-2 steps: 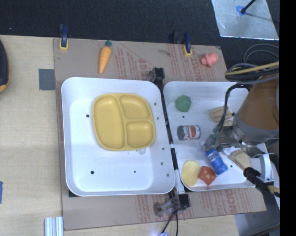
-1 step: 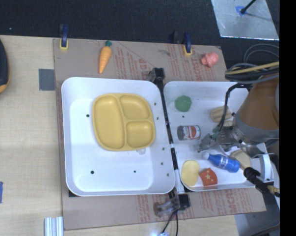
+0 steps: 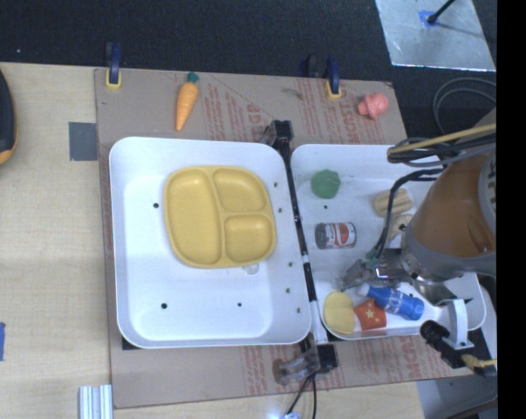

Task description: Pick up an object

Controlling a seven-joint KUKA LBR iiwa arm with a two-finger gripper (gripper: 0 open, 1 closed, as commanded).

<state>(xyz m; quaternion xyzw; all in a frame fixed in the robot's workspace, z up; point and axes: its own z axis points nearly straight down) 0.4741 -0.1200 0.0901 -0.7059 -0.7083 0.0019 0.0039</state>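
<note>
Two white bins sit on the counter [image 3: 44,234]. At lower right, the pincer [image 3: 367,273] hovers above a blue bottle [image 3: 397,302]; its state I cannot tell. Approach step; next, descend squarely.

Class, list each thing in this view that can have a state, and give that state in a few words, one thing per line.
Yellow divided plate: flat in the left bin, compartments bare.
Small can: lying on its side in the right bin.
Blue bottle: lying down, near the claw.
Green ball: resting in the right bin.
Toy carrot: lying outside the bins.
Pink toy: outside the bins.
</note>
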